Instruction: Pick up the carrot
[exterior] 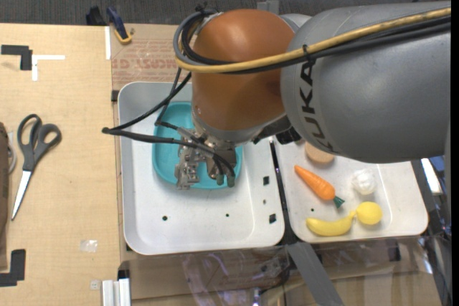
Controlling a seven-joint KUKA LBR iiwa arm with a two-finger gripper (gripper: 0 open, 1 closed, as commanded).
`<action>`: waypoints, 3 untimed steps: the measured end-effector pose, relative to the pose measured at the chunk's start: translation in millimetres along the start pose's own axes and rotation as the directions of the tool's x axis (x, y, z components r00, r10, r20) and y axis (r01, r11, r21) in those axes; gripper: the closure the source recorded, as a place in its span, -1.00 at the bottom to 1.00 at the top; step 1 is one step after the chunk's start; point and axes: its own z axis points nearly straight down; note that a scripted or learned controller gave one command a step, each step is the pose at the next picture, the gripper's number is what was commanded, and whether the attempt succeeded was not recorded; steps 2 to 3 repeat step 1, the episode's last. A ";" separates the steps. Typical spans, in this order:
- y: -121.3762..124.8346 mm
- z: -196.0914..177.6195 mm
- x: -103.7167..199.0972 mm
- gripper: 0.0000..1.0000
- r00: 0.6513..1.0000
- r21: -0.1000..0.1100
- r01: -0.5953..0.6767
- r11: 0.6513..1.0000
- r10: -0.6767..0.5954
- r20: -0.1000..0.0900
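Tool (203, 170) over teal dish (168, 154), carrot (316, 183) right bin, arm (373, 82) lettered "KUKA"

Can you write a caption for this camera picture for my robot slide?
Gripper over a teal tray in the left bin; carrot lies in the right bin.

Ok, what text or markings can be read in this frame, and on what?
"KUKA", partly hidden, in black letters running down the grey arm.
Faint reddish print on the cardboard behind the left bin: too blurred to read.
Nothing readable on the carrot, the scissors or the teal tray.
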 end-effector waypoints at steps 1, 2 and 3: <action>-0.8 -26.7 4.8 1.00 0.961 -0.001 -0.275 0.961 0.275 0.002; -0.8 -26.7 4.8 1.00 0.961 -0.001 -0.275 0.961 0.275 0.002; -0.8 -26.7 4.8 1.00 0.961 -0.001 -0.275 0.961 0.275 0.002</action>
